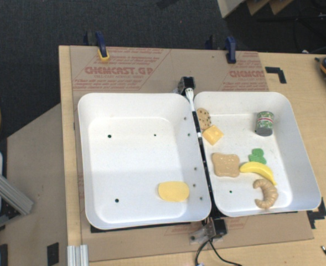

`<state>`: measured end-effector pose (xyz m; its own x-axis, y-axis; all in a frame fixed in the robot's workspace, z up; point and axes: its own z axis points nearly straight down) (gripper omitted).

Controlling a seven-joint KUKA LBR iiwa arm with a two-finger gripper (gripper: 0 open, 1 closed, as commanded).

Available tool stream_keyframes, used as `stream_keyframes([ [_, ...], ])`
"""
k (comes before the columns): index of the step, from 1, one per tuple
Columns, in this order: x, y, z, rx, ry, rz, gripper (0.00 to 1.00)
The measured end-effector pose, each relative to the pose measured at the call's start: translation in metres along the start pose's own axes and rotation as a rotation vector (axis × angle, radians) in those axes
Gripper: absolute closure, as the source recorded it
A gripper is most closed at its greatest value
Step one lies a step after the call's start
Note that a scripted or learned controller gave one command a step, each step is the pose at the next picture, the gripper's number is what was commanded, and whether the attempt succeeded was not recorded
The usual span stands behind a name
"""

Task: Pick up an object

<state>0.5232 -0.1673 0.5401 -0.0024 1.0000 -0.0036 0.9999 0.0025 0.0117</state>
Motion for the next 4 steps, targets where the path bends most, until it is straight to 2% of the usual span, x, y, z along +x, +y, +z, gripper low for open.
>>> stream_keyframes([
  [1, 0.043, -0.046, 0.089, 0.02, 0.006, 0.0, 1.0],
  [2, 0.08, -0.045, 0.113, 0.015, 0.005, -0.002, 1.0],
  [3, 0.107, -0.044, 0.081, 0.005, 0.003, -0.001, 1.0],
  [4, 0.132, -0.045, 0.117, 0.016, 0.005, 0.0, 1.0],
])
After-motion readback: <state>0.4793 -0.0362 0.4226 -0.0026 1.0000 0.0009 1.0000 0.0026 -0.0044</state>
